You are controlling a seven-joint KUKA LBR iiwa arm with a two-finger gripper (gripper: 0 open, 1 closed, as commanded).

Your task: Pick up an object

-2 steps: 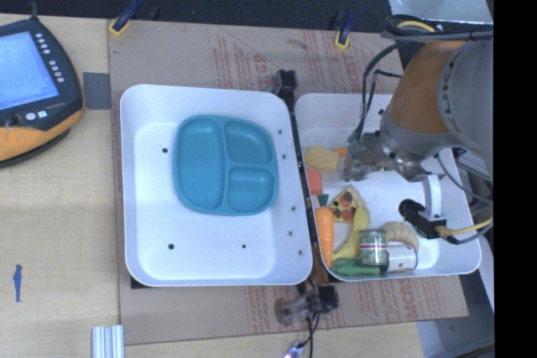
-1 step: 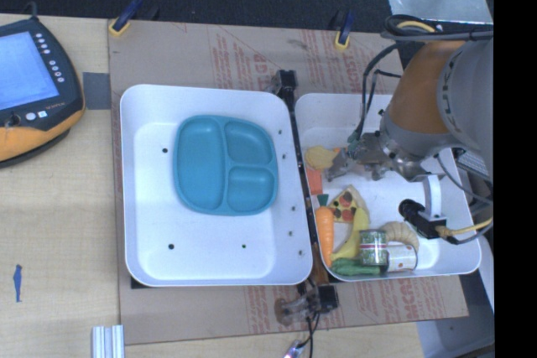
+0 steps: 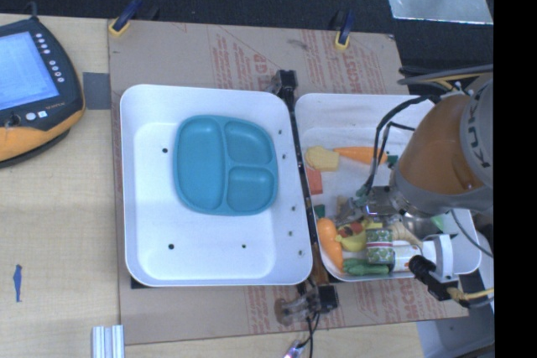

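You're at the reach-in step: gripper (image 3: 379,241) is low over the toy food heap (image 3: 357,243) in the right bin (image 3: 336,109); finger state can't be told. Next: confirm a grasp before lifting.

**Even overhead light, slightly soft focus**

Bright, diffuse light falls from above. The left white bin (image 3: 134,180) looks nearly blown out, with faint shading inside its walls. The arm (image 3: 445,159) is mildly blurred; fine detail is grainy throughout.
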